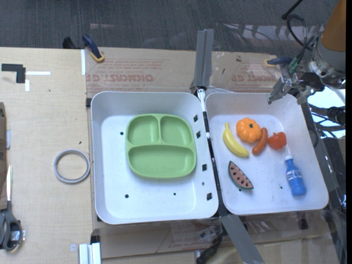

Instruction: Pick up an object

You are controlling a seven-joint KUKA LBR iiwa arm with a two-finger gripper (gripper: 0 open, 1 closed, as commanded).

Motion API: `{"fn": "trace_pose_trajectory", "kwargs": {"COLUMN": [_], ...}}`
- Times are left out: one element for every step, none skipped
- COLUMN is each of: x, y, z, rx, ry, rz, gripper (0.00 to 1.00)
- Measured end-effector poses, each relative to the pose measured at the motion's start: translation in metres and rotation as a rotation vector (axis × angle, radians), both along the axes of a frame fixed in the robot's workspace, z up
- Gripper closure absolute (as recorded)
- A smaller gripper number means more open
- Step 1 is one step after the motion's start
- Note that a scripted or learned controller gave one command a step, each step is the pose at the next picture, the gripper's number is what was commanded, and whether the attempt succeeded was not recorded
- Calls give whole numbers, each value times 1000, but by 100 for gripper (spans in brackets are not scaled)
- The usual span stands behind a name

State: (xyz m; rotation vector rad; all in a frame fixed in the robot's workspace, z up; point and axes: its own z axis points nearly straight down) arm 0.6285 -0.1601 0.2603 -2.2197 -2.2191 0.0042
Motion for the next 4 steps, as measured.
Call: {"fn": "trace_pose_trajectory", "kwargs": {"x": [-22, 20, 20, 19], "y": [60, 40, 40, 92], "z": [-146, -171, -163, -70], "rx": [0, 0, 0, -1], "ry": [3, -1, 2, -1], "rz": [1, 2, 2, 2], "gripper": [0, 0, 100, 100]}}
